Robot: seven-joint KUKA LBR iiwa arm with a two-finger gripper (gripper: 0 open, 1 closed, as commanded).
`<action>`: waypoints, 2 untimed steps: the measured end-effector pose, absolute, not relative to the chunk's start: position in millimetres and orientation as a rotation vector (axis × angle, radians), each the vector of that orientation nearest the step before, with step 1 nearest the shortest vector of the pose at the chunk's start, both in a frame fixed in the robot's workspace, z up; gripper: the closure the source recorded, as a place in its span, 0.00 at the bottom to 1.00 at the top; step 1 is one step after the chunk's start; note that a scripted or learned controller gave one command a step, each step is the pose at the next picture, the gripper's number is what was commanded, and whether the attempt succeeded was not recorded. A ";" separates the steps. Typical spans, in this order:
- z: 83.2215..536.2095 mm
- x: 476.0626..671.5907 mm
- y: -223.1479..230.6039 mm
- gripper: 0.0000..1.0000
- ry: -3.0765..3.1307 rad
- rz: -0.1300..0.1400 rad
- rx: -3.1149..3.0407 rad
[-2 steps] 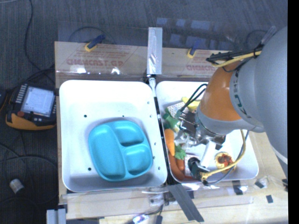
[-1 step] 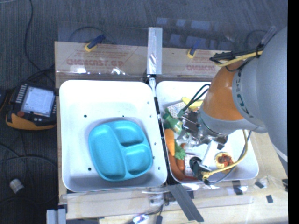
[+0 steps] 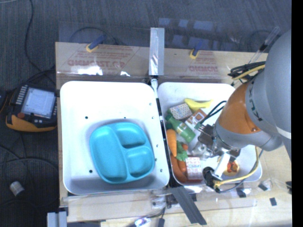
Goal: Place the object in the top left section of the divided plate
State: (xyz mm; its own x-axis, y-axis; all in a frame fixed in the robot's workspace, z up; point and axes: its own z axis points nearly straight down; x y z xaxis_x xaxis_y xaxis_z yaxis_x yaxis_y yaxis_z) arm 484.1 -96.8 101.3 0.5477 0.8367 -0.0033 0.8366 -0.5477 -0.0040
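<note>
Reaching down into the right bin [image 3: 246, 91], the arm [image 3: 246, 119] has its gripper [image 3: 204, 150] low among the clutter there, and that's where all the action is. How the jaws stand I cannot tell; the wrist and cabling hide them from up here, so there's no saying anything is held. Around it lies the pile to pick from: a yellow banana [image 3: 196, 103] at the far side, a green bottle [image 3: 182, 129], an orange carrot [image 3: 172, 143] along the divider, a small red-and-white can [image 3: 193, 168] near the front.

Over in the left bin [image 3: 75, 108] sits the blue divided plate [image 3: 120, 150], well apart from the arm, and all three of its sections look bare. Which item is meant to go, I can't say yet. So by my reckoning the job is barely begun: a grasp to secure, a lift, a carry across the divider, and a drop into that top left section.
</note>
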 end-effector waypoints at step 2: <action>91.1 488.5 -129.0 1.00 -1.206 -0.021 -2.907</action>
